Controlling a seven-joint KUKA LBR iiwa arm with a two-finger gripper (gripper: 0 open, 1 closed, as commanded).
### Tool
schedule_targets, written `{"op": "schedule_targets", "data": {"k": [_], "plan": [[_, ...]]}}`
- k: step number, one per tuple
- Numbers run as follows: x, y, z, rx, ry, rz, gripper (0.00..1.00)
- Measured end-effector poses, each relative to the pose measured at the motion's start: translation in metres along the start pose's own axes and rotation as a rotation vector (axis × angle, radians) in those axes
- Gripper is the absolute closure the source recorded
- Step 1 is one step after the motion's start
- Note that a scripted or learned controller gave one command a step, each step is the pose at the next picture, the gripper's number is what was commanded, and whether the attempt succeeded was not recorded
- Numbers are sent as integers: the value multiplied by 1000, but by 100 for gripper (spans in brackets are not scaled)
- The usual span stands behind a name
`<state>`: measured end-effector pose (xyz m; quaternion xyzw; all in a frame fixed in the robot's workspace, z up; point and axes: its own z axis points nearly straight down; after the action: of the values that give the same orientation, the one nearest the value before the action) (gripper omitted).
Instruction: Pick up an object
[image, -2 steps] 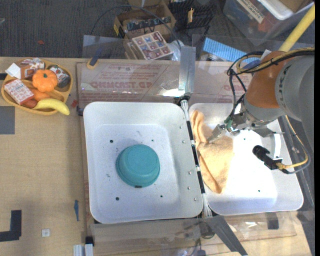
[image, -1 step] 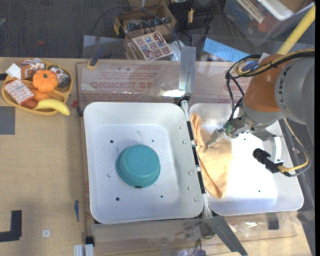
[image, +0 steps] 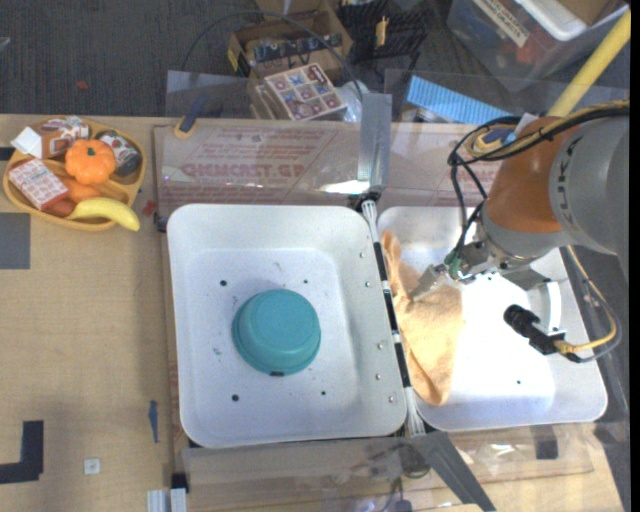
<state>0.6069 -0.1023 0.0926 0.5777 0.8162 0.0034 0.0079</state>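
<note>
Tabletop (image: 80, 330): two white bins side by side mid-frame. Left bin (image: 200, 240) holds upturned teal bowl (image: 277, 331) at centre. Right bin (image: 500, 400) holds orange cloth (image: 432, 340) crumpled along left wall. Arm (image: 560, 190) enters upper right; pincer (image: 428, 283) at cloth's upper edge, touching; open or closed cannot be told. Upper left: yellow dish (image: 20, 190) of toy food.

Wooden bench (image: 80, 330) under two white bins (image: 200, 240)

I can't make out the end effector (image: 428, 283) tips against the cloth (image: 430, 335). The arm (image: 570, 190) is cut off at the right edge.
</note>
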Motion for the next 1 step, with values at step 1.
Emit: {"op": "schedule_targets", "data": {"k": [1], "plan": [[0, 2, -11, -4, 1, -1, 100]]}}
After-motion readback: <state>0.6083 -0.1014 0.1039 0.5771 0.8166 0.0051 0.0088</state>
